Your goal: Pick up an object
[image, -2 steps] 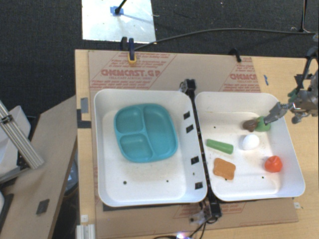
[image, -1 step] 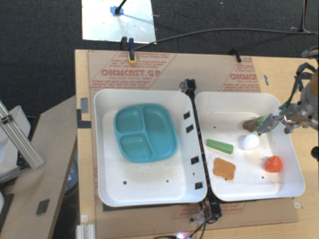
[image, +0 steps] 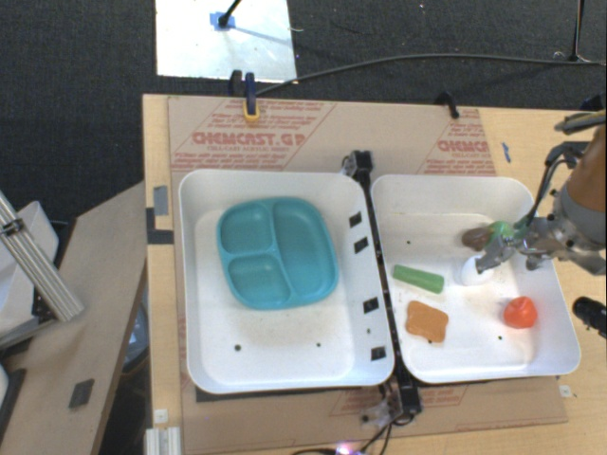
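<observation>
My gripper (image: 491, 252) reaches in from the right and hangs low over the upper middle of the right bin (image: 446, 195). A small white object (image: 469, 273) lies just below and left of its tip, and a brown lump (image: 474, 238) sits just above and left. A bright green bit (image: 501, 227) shows against the gripper body; whether it is a separate object is unclear. A green stick (image: 418, 277) lies to the left, an orange chunk (image: 427, 320) below that, and a red-orange round object (image: 519, 312) at the lower right.
The left bin (image: 204, 282) holds a teal divided plate (image: 277, 251). A black-clipped divider edge (image: 372, 254) runs between the bins. The grey arm (image: 579, 207) covers the right bin's right rim. Cardboard (image: 313, 131) lies under both bins.
</observation>
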Controlling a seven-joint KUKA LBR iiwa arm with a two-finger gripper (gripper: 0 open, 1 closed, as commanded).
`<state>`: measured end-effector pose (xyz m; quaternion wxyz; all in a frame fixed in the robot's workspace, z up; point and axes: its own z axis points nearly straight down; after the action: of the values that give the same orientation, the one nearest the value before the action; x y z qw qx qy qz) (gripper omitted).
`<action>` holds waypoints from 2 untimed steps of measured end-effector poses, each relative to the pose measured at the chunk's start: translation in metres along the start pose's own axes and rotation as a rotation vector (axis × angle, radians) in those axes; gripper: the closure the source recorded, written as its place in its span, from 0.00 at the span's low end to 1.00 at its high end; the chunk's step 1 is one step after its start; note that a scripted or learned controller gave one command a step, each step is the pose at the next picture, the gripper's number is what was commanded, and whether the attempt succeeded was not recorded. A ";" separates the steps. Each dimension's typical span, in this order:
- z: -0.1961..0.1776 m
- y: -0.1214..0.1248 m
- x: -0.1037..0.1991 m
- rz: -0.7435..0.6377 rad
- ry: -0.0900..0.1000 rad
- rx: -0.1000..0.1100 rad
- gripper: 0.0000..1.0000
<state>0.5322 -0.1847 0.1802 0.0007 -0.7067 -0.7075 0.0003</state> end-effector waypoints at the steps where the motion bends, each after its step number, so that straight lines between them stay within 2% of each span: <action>1: 0.054 0.003 0.010 0.000 0.000 -0.001 0.00; 2: 0.041 0.004 0.009 0.001 -0.002 -0.005 1.00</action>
<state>0.5365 -0.1758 0.1391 -0.0017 -0.7069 -0.7073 -0.0007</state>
